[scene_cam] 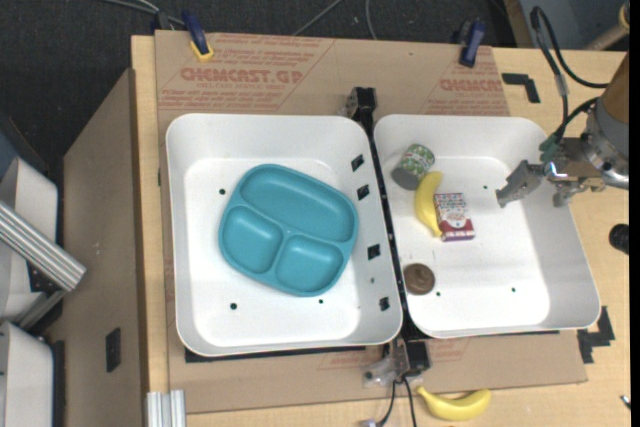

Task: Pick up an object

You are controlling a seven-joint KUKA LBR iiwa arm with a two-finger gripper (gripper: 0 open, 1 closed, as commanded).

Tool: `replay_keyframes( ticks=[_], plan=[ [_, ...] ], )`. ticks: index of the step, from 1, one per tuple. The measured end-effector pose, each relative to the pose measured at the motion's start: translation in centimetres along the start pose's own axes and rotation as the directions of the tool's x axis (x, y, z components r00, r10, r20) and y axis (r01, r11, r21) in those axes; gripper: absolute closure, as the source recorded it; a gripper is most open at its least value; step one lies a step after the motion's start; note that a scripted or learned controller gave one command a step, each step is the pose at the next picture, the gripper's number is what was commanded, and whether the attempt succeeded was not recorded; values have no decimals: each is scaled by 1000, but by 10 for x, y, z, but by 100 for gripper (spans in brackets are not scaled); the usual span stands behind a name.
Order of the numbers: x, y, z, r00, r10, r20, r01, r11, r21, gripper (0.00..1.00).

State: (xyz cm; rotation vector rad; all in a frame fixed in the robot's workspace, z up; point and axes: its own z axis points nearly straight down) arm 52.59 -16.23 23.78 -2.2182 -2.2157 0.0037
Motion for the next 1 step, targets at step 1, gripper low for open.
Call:
replay_keyframes(
  ticks=[1],
  plan=[
    [-2, 5, 62, 1000, -1, 0, 1, 1000, 1, 0]
  ],
)
